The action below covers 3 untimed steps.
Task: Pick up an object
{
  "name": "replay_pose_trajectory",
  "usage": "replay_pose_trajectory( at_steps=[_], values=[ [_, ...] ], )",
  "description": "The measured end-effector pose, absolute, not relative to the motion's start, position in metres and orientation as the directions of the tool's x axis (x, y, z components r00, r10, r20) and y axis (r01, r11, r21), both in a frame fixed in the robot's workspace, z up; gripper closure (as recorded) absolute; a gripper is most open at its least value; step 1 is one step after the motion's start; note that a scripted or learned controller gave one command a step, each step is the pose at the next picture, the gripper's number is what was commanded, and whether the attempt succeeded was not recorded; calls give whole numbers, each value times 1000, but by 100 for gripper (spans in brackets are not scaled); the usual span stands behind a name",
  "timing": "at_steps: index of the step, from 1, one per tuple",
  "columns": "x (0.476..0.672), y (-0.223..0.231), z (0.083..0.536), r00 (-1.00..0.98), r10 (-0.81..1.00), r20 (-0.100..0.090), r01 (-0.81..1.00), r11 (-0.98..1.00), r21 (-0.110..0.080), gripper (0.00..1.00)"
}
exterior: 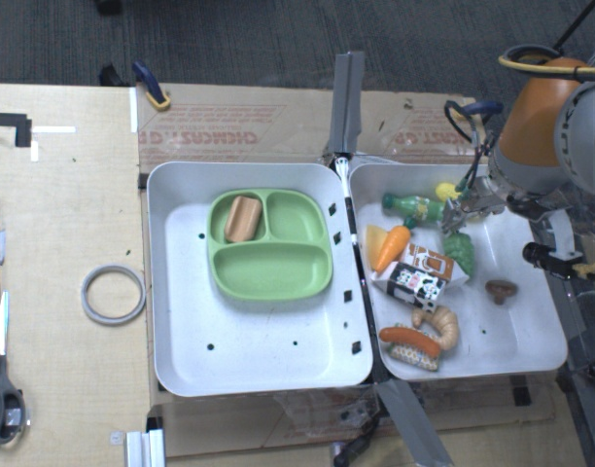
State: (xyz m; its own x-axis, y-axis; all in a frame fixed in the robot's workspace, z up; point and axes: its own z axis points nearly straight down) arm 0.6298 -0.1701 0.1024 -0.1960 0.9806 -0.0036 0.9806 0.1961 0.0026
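Faint red mirrored lettering runs along the cardboard sheet (241,125) at the tabletop's far edge; no word can be read.

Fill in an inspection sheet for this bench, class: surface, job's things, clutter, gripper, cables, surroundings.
Surface: two shallow white bins side by side on a tan bench.
Job's things: right bin holds an orange toy carrot, a green bottle, a black-and-white carton, a brown sausage; left bin holds a green divided plate with a tan bread roll.
Clutter: grey tape ring, scissors.
Gripper: two-finger gripper low over right bin.
Cables: black cables near wrist.
Surroundings: dark carpet.
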Motion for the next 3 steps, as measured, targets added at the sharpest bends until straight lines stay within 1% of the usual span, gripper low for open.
replay_pose_trajectory(
  at_steps=[1,2,3],
  values=[
    [630,-170,102,-196,981,-4,981,196,2,0],
    [580,-187,92,-247,969,0,969,247,-1,0],
    [580,-187,101,-244,970,-1,970,244,1,100]
  ],
)
